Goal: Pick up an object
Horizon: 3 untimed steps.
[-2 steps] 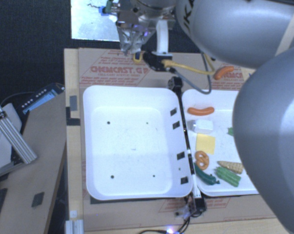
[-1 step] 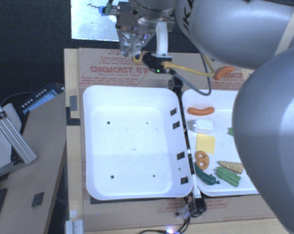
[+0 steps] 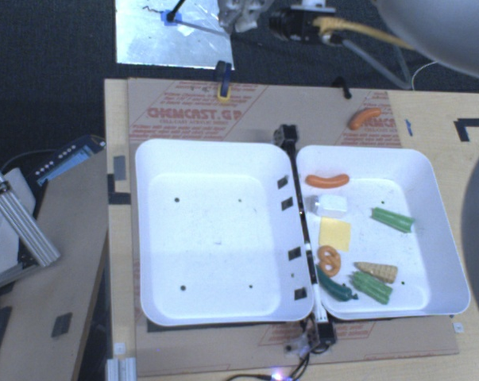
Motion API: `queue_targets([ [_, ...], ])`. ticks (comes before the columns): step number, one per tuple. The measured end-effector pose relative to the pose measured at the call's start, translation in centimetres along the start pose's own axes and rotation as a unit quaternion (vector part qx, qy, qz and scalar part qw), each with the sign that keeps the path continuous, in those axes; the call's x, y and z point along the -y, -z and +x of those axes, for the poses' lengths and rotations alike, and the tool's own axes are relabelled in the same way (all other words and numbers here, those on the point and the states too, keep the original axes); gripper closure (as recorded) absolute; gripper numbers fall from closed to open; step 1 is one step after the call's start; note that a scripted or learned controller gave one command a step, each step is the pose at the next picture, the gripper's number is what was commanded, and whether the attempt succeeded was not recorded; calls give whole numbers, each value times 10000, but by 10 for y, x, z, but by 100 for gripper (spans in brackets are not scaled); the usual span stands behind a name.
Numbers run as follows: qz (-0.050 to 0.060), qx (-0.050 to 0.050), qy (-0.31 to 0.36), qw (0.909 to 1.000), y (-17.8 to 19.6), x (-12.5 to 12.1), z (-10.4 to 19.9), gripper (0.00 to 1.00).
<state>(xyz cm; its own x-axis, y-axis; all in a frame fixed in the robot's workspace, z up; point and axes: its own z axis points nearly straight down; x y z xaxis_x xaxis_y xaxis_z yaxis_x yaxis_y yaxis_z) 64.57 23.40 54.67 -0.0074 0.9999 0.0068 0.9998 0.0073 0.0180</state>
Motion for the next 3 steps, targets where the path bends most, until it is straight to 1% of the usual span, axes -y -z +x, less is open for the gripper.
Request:
queue_targets([
  [1,91,29,-6,10000,-11,24,0,100],
  [2,92,31,-9,10000,-28,54,0,100],
  [3,97,32,-11,9999,-46,76,0,100],
])
